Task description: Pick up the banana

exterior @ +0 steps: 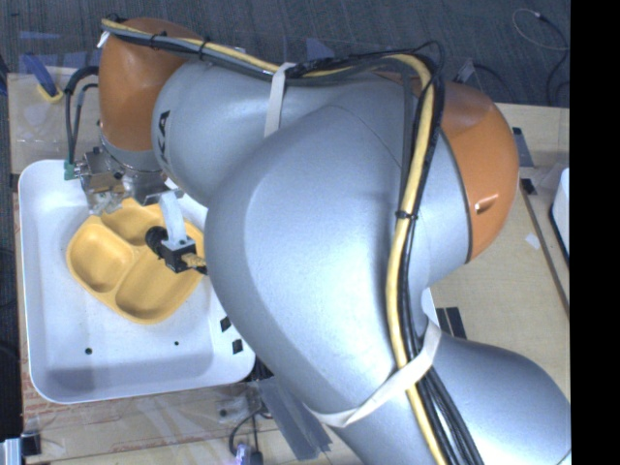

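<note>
Pale surface, white bin — the pincer hangs over a yellow divided dish, apart or together I cannot tell. The banana's place is unclear — the pick seems not yet done.

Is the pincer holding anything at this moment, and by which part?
It cannot be told. The pincer is low over the yellow divided dish in the white bin, but no hold can be made out.
</note>
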Robot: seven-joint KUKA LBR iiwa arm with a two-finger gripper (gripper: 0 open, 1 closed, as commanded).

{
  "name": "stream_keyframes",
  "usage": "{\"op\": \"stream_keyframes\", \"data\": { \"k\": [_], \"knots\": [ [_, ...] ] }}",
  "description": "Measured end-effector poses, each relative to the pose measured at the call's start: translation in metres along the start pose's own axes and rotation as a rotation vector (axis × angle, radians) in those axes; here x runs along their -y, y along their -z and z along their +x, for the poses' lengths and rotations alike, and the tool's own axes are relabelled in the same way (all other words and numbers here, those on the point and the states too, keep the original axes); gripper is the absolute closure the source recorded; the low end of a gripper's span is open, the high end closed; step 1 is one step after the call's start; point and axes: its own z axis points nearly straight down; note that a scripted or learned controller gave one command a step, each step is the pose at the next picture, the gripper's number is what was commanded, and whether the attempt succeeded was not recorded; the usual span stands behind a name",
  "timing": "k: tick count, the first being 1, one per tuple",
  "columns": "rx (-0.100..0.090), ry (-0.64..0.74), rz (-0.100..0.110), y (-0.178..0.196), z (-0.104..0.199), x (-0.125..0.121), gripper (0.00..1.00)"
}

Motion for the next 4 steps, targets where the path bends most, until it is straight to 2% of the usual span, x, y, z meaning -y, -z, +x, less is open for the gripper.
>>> {"op": "stream_keyframes", "data": {
  "k": [1, 2, 3, 4],
  "knots": [
    [0.0, -0.244, 0.0, 0.12, -0.039, -0.005, 1.0],
    [0.001, -0.286, 0.004, 0.067, 0.005, -0.014, 1.0],
    [0.0, -0.073, 0.004, -0.026, -0.036, -0.005, 1.0],
    [0.0, -0.486, 0.002, 0.007, -0.019, -0.009, 1.0]
  ]
}}
